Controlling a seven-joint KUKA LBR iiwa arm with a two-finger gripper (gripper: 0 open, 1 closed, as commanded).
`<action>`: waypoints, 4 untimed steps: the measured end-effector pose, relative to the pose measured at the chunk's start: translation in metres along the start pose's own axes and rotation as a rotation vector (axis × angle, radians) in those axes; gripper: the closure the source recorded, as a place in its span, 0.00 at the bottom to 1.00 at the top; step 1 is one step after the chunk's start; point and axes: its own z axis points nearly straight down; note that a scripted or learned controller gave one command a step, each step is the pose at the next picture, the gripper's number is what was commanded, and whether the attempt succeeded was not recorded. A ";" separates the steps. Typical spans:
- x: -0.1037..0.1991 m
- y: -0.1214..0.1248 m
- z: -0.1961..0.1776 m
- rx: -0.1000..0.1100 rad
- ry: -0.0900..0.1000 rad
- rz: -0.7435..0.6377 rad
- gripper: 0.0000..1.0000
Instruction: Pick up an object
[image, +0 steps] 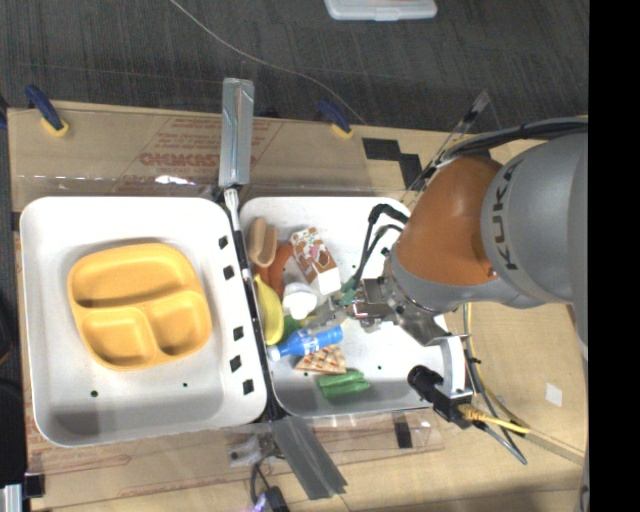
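Two white bins sit side by side. The left bin (40, 300) holds a yellow tray (140, 303). In the right bin (300, 402), toys crowd its 9 o'clock side: a banana (268, 312), a hot dog (263, 243), a blue bottle (300, 342), a pizza slice (322, 361) and a green piece (345, 384). The gripper (352, 305) hangs at their 3 o'clock edge; whether it is open, I cannot tell. The arm (520, 230) reads "KUKA".

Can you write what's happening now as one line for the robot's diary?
gripper: low in right bin | beside blue bottle | yellow tray: left bin
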 end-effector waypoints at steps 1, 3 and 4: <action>-0.012 0.021 -0.087 -0.009 -0.002 0.003 0.00; -0.035 0.124 0.104 -0.003 -0.002 -0.163 0.00; -0.011 0.174 0.100 -0.004 -0.014 -0.059 0.00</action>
